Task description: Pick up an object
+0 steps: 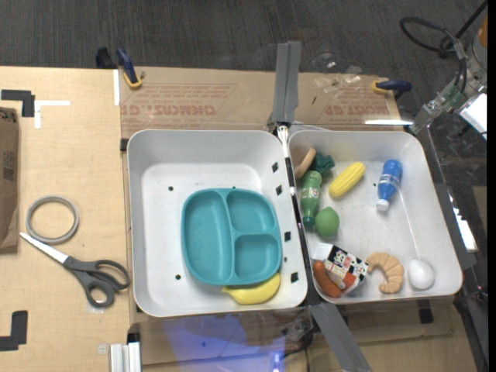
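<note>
White plastic, two bins side by side, meeting at a clipped seam. Pincer state: cannot tell from this view.

Candidates for the pick sit in both bins. Left bin [155, 161]: teal tray [231, 235], three compartments, taking most of the floor; banana [256, 291] at the near wall, partly tucked under the tray's edge.

Right bin [434, 208]: green bottle [311, 196] lying along the seam wall, green ball [327, 222] touching its near end. Corn [346, 178] just beside the bottle, tilted. Blue bottle [387, 182] lies apart, with bare floor around it. Near wall is crowded: carton [345, 266] lying over a red piece [325, 281], croissant [387, 271] beside it, egg [421, 273] in the corner. At the far seam corner, a tan piece and a dark green one, too small to name.

Open room: the middle and right of the right bin; a bare strip along the left bin's far wall.

Surface: wooden bench [62, 169] with scissors [85, 270] and a tape roll [52, 218] left of the bins; cardboard [194, 103] behind them, clamped at both ends. Dark carpet beyond.
</note>
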